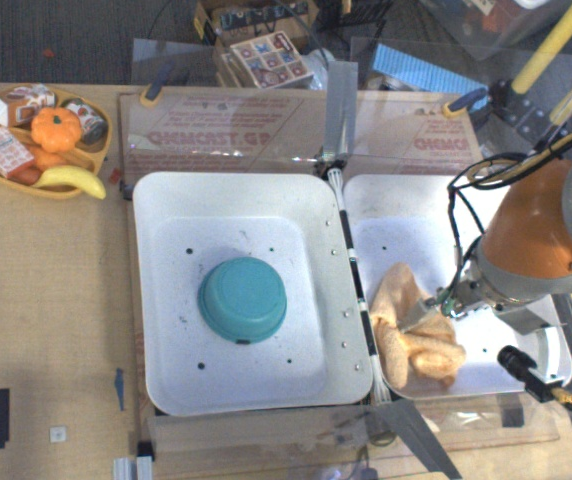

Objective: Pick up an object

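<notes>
A teal bowl (244, 299) lies upside down in the middle of the left bin (166, 203). A crumpled tan cloth-like object (414, 346) rests against the front left corner of the right bin (396, 203). My gripper (436, 311) is down at the upper right edge of this tan object, touching or just over it. The orange-banded wrist (536, 233) stands above it, reaching in from the right. The wrist and cables hide the tip of the gripper, and I see nothing lifted off the bin floor.
A yellow basket of toy food (41, 143) with a banana sits at the far left on the bench. Clear panels (236, 128) stand behind both bins. A metal divider (351, 268) runs between the bins. Boxes and clutter lie beyond the bench.
</notes>
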Robot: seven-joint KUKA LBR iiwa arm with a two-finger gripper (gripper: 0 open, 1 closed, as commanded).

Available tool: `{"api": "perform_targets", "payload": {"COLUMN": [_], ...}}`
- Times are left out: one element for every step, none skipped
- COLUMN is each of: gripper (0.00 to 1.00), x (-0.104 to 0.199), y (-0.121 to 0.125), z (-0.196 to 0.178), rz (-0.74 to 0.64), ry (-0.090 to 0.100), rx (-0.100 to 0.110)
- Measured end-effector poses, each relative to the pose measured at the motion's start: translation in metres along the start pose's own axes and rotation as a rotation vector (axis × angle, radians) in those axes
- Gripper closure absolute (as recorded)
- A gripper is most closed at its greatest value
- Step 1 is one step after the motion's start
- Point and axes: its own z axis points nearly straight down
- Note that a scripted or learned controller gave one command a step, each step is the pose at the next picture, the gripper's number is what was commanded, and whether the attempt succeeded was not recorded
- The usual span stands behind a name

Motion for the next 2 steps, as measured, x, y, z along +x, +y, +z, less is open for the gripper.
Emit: {"api": "perform_targets", "payload": {"gripper": [1.00,1.00], "x": [-0.001,0.045], "y": [0.001,0.037], "z": [-0.010,-0.094], "rz": [0.003,0.178], "ry": [0.000,0.002], "rx": [-0.004,0.009]}}
